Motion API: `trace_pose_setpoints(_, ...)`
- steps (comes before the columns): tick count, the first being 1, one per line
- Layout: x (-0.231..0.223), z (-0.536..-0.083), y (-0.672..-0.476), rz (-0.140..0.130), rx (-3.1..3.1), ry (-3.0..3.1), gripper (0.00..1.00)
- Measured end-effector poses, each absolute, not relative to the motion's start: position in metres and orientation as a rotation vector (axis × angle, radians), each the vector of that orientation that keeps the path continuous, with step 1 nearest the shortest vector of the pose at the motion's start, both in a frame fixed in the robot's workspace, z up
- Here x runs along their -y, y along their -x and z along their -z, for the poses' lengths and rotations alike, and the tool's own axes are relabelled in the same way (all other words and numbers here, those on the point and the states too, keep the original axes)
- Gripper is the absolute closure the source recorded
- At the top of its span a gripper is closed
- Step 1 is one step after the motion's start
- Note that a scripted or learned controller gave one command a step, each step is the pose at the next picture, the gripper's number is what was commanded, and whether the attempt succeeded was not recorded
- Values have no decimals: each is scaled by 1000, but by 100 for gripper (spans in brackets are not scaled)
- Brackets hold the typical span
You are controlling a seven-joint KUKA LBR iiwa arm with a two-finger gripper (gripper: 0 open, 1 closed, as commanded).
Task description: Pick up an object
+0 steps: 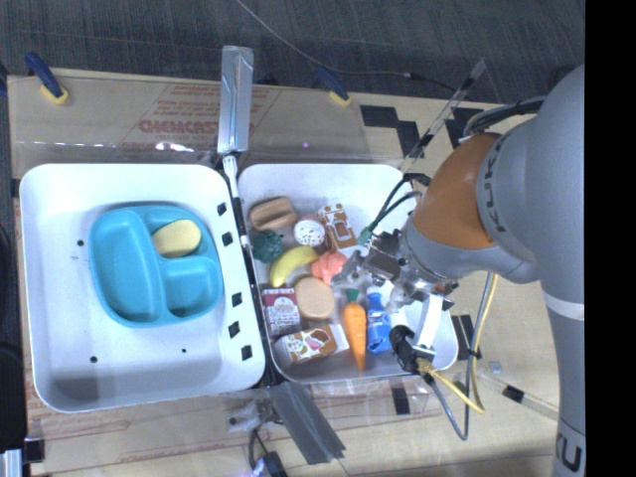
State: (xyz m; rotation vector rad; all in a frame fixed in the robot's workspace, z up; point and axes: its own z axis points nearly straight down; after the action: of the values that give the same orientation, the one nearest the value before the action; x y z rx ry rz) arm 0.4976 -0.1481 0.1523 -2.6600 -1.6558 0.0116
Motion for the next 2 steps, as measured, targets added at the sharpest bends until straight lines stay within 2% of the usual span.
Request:
trace_pose_setpoints(1, 117, -98, -484, 3, 1947, 2467, 0)
trace_pose_setpoints(2, 117, -107, -484, 3, 1953, 2462, 100)
